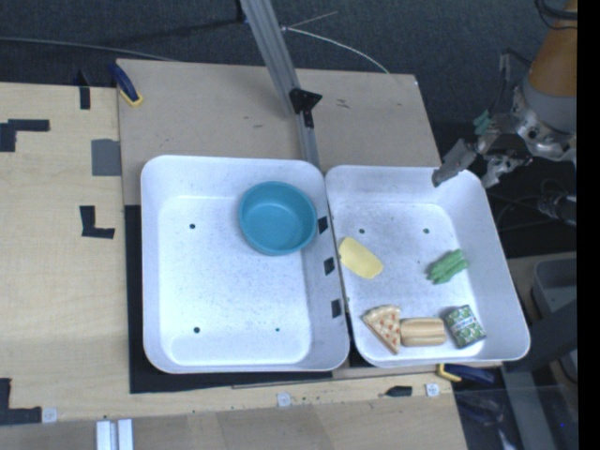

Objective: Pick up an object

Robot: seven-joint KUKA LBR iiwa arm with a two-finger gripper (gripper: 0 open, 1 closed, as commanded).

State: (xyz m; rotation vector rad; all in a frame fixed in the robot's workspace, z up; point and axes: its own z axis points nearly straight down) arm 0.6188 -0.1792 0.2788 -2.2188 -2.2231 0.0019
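The right bin (469, 204) holds a yellow oval piece (360, 258), a green leafy piece (447, 266), a pizza slice (382, 327), a hot dog bun (422, 331) and a small green packet (463, 325). A blue bowl (277, 217) sits in the left bin (187, 279) near its far right corner. My gripper (466, 162) hangs above the far right corner of the right bin, away from all the objects. Nothing shows between its fingers.
A slanted metal pole (277, 50) runs down to the gap between the bins. Black clips (328, 265) sit along the seam between the bins. A thin white cable (347, 40) lies across the board behind.
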